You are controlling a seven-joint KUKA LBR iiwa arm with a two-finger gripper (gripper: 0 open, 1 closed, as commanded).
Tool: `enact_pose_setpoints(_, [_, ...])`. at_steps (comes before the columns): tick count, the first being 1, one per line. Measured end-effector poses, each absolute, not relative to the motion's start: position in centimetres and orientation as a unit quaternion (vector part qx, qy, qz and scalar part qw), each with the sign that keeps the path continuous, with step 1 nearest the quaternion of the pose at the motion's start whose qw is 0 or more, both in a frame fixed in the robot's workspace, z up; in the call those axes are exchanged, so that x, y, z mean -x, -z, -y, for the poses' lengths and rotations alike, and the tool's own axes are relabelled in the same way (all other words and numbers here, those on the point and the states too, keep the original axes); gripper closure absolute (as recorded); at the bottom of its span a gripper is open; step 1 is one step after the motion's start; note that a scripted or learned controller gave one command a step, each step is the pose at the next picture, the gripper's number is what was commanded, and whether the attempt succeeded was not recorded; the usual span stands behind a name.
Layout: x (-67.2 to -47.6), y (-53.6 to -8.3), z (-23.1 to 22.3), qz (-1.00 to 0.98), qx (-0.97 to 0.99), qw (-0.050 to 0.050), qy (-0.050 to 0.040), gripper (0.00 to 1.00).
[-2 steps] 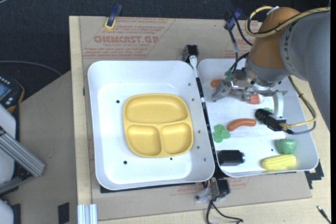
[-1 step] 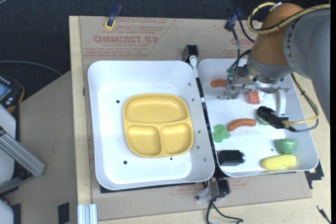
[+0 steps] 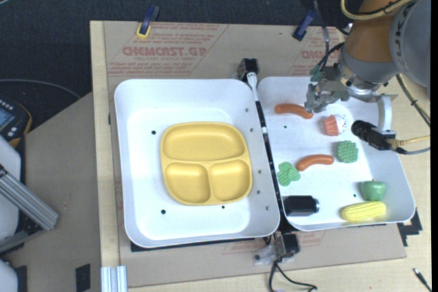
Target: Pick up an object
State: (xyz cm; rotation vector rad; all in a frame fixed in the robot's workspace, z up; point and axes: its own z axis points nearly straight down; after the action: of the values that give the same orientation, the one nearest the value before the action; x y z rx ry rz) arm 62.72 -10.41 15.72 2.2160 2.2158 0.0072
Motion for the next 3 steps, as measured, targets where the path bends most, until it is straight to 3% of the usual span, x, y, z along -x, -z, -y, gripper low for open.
enact_pose_setpoints(1, [-62.6,-22.2,10.2,-0.708,-0.707,0.004,-0.0025,1.0])
enact_pose_setpoints(2, [-62.7,-22.6,10.2,-0.707,-0.707,0.002,-0.0011,1.0])
enact_pose_setpoints(3, [-61.1,-21.8,5.0,-0.709,-0.705,-0.002,0.0006,1.0])
